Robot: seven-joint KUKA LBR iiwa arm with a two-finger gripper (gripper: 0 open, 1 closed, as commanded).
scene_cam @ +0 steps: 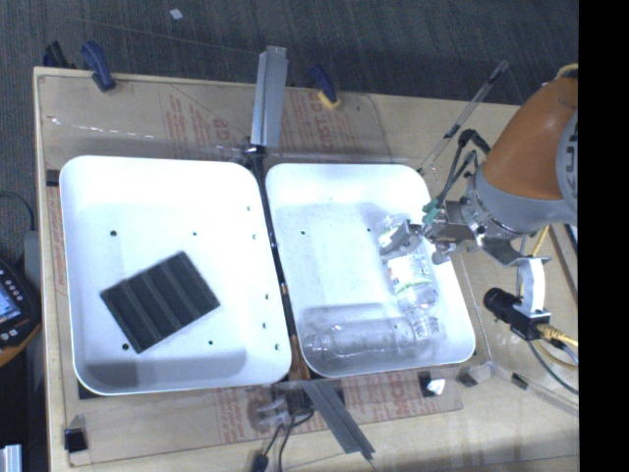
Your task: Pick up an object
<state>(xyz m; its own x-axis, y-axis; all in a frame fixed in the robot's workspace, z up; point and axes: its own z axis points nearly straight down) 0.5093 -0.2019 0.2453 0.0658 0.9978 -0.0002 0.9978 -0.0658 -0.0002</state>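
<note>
Gripper [418,232] sits over the right bin [324,190], at the upper end of the small clear bottle [411,275] — can't tell its state. Risk: slick plastic rolls away toward the larger bottle [359,337] just below it.

I see a clear plastic bottle [411,281] with a white label lying on its side in the right bin [324,254], near the right wall. A second clear bottle [359,337] lies flat along the front wall, just beside it.
</note>
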